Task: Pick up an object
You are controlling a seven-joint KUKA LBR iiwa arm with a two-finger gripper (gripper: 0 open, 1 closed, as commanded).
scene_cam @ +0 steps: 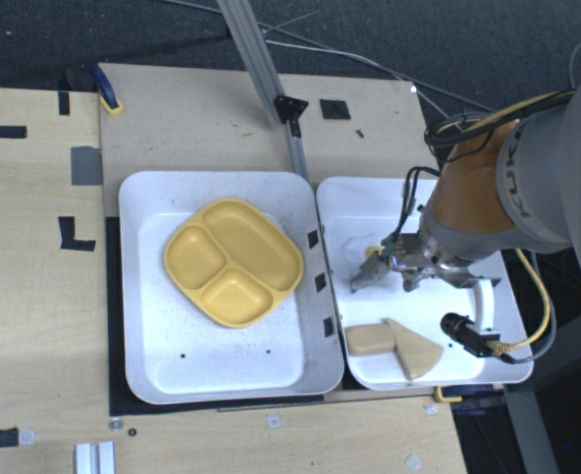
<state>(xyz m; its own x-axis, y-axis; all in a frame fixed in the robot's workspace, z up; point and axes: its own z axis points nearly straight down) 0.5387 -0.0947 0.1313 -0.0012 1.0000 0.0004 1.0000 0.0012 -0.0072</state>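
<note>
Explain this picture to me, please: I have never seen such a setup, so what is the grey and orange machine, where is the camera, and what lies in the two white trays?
The camera is fixed above a wooden bench and looks down at a slant. The grey and orange machine is a robot arm reaching in from the right; a program steers it to pick something up. Its gripper, the grasping part, is low over the right white bin. I see nothing between its fingers, so it holds nothing I can confirm. Near the front of that bin lie two tan pieces, a block and a wedge, touching each other; they look like sponge or foam. The left white bin holds a yellow plate with three compartments, lying flat.
</note>
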